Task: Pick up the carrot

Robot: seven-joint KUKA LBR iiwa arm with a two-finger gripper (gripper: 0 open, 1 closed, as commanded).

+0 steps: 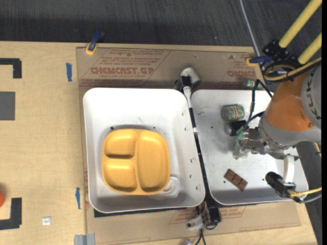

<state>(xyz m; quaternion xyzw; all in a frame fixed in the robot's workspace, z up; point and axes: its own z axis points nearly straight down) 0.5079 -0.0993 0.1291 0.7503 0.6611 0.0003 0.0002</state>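
— Where is the carrot?

— I can't tell. At the far left edge of the pale wooden counter (41, 137) there is a small orange-red shape (1, 199). Most of it is cut off, so I can't say what it is.

— And the gripper (241, 146)?

— It hangs over the shallow white plastic bin on the right (214, 152), near its middle, on the grey arm with the orange band (288, 111). The arm's bulk covers the right side of that bin. Whether the jaws are wide or narrow, I can't tell from this angle.

— What lies near it?

— Just beyond it is a small green and silver can (234, 112), on its side, with a glossy, rounded body. On the near side lies a flat brown rectangular block (235, 179), set askew on the bin floor, apart from the gripper. It looks ridged on top, but it is too small to be sure.

— And the left white bin (97, 137)?

— It has smooth walls and rounded corners, and it holds a glossy yellow plastic plate with three compartments (137, 160). The plate's lower right corner covers something pale that I can't make out. Both bins sit on a brown cardboard sheet with red print (127, 65), and the lettering is too blurred to read.
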